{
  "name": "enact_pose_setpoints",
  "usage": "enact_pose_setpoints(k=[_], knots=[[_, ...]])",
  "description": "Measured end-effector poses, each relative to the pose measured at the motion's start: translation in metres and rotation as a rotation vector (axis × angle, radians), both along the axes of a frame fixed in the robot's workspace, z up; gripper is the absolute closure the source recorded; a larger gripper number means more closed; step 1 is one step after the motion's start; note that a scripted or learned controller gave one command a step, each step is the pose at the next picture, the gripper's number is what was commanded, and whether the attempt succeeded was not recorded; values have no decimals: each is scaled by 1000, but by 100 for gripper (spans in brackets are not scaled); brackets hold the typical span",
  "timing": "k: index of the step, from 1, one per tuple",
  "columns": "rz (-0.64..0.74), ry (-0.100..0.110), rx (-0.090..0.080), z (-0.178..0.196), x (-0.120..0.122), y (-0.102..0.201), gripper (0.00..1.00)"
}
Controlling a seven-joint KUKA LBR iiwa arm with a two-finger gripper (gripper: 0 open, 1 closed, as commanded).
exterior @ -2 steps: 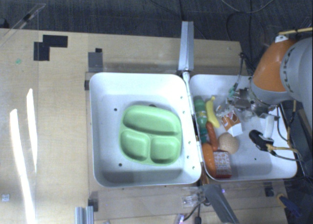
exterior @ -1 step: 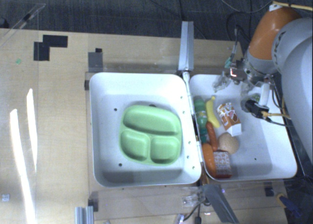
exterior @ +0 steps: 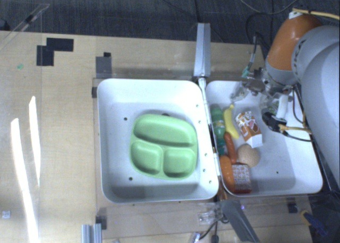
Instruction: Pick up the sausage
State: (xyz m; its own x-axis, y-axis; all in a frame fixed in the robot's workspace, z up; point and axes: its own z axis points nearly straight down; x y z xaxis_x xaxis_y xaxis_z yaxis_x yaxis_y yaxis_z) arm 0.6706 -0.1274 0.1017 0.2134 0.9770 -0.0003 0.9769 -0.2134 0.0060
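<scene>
The sausage [exterior: 229, 145], a short reddish-brown link, lies along the left wall of the right bin [exterior: 297, 175]. A yellow banana [exterior: 229, 122] lies just behind it and an orange piece [exterior: 226, 168] just in front. My gripper [exterior: 254, 87] hangs over the back of the right bin, up and to the right of the sausage and well apart from it. Nothing of the sausage is covered by the arm.
Beside the sausage are a green item [exterior: 217, 118], a white-and-orange snack packet [exterior: 248, 126], a beige egg-like ball [exterior: 248, 156] and a red box [exterior: 240, 177]. The left bin [exterior: 114, 104] holds a green divided tray [exterior: 163, 145]. Bare bin floor shows at the right.
</scene>
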Motion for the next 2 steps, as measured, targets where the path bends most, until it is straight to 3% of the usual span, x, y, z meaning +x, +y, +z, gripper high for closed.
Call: enact_pose_setpoints(k=[1,2], knots=[[-188,-1,2,-15,-56,-4,0],[-65,0,1,43,-60,21,0]])
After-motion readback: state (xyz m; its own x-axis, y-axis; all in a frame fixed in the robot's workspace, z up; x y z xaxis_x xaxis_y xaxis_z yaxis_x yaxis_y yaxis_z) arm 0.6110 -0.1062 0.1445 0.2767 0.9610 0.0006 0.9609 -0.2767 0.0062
